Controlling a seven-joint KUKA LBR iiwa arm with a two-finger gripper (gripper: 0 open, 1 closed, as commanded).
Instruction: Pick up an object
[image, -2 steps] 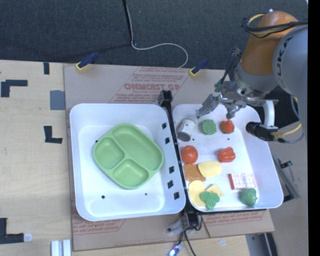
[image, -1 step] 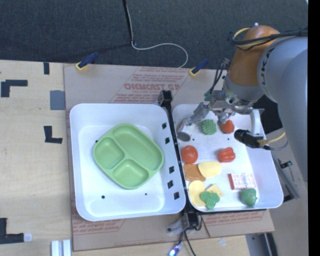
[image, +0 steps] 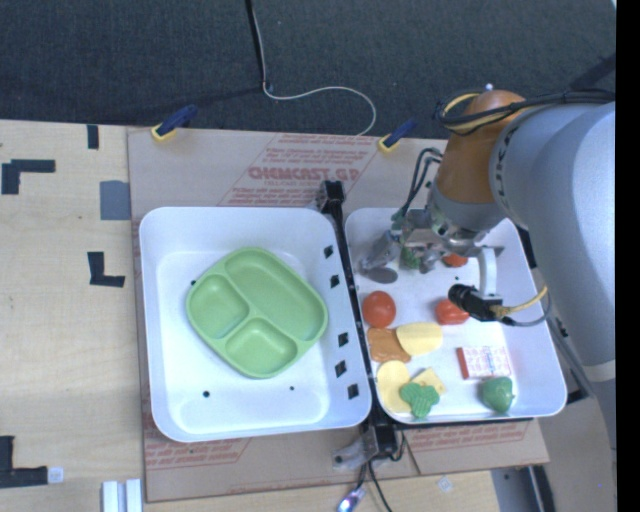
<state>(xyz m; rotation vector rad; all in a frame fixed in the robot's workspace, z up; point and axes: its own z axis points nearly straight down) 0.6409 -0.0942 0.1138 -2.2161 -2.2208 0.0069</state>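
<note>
Toy foods fill the right bin (image: 545, 400): one red tomato (image: 379, 308), one orange piece (image: 385, 345), two yellow pieces (image: 420, 338) and (image: 393, 378), two green broccoli heads (image: 421, 400) and (image: 497, 393), one red-and-white packet (image: 482, 361), and a small red piece (image: 451, 312). At 9 o'clock, the left bin (image: 170, 400) carries one green divided plate (image: 257, 311). The arm (image: 520, 160) leans over the right bin's 12 o'clock end, and its gripper (image: 425, 250) hangs low there; whether it is clenched cannot be told.
</note>
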